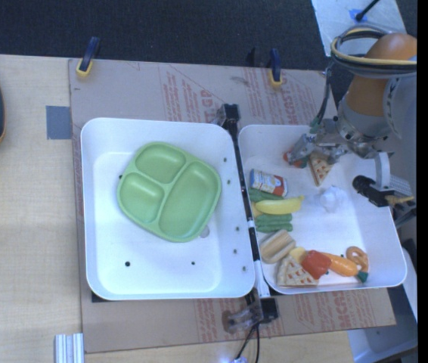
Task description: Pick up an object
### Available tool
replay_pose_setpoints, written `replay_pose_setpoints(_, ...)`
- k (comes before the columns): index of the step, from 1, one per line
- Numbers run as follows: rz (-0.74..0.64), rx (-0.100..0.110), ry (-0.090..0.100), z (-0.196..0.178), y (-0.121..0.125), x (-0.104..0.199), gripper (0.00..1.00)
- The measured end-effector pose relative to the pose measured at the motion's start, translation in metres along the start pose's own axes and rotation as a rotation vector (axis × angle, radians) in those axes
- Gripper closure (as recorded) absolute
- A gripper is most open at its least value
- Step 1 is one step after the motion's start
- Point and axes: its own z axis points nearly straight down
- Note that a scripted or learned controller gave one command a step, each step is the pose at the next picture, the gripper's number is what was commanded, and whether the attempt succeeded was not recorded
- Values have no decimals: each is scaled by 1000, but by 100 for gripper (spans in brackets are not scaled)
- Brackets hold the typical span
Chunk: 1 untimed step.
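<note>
Hovering: two-finger gripper at 1 o'clock of the right white bin, finger state cannot tell | target: tan triangular toy pizza wedge just beneath, at its 6 o'clock | handling: looks light, stiff plastic, slippery; pinch across the slanted edges | beyond: green divided plastic plate at 9 o'clock.

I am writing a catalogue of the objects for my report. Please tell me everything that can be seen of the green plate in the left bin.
The green plate is pale green and looks like smooth plastic. It has rounded corners and three compartments: one along the upper left, one at the lower left and a larger one on the right. It lies flat and right side up, turned at an angle to the walls of the left bin, a little above the middle of its floor. It rests on that floor alone; nothing lies in its compartments.
</note>
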Motion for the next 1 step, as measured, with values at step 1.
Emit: replay_pose_setpoints(1, -3, -1, 2, 0, 1, -15, 0)
